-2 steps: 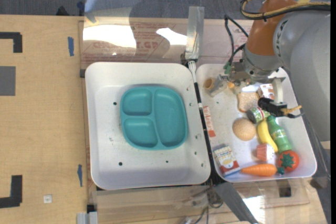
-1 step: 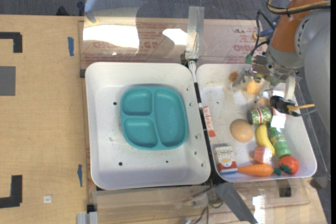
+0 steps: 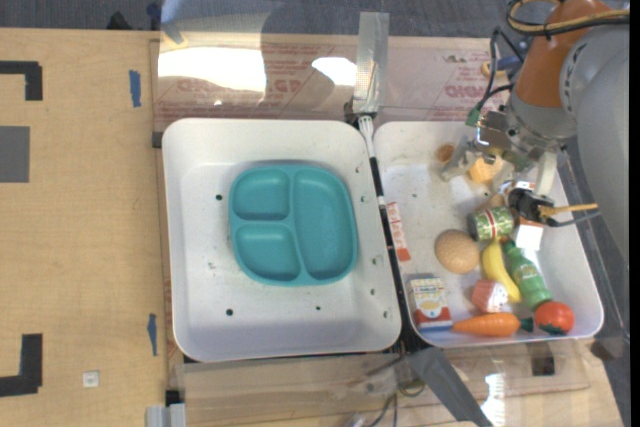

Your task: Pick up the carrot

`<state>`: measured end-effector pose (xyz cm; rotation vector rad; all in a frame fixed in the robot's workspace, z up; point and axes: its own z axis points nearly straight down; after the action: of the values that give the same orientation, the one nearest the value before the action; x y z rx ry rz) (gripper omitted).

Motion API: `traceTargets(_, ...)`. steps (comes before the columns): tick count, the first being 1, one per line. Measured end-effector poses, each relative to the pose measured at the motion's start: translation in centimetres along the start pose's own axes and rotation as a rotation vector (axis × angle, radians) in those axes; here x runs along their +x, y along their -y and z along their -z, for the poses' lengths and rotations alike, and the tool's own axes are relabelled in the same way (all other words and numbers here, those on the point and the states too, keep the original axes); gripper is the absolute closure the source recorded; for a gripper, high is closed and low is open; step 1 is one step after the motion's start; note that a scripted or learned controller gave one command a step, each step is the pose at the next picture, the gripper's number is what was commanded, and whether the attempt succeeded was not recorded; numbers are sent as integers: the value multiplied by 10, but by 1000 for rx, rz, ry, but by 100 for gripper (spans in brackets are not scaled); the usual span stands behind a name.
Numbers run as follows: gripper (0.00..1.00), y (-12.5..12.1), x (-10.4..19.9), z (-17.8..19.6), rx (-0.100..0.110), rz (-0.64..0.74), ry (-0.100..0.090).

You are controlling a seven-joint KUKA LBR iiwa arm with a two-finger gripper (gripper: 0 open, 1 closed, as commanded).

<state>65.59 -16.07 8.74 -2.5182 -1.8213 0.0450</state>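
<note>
Overhead view of two white bins: the left bin (image 3: pixel 190 245) holds a teal divided plate (image 3: pixel 294 223); the right bin (image 3: pixel 580 275) holds toy foods. The carrot (image 3: pixel 487 324) lies along the right bin's near edge, between a small carton (image 3: pixel 430 301) and a tomato (image 3: pixel 554 316). The gripper (image 3: pixel 478 158) hangs over the bin's far end, well apart from the carrot.

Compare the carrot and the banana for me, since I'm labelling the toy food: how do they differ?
The carrot is orange and lies crosswise along the near wall of the right bin; the banana is yellow, curved, and runs front to back, farther in. Both are long, slim and lie flat.
</note>
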Motion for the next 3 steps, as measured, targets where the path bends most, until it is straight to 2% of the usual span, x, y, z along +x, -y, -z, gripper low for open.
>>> traceTargets(1, 100, -4, 1, 13, -24, -3, 2)
traceTargets(2, 100, 86, -27, -1, -49, -4, -8)
traceTargets(3, 0, 85, -26, -3, -51, -3, -7)
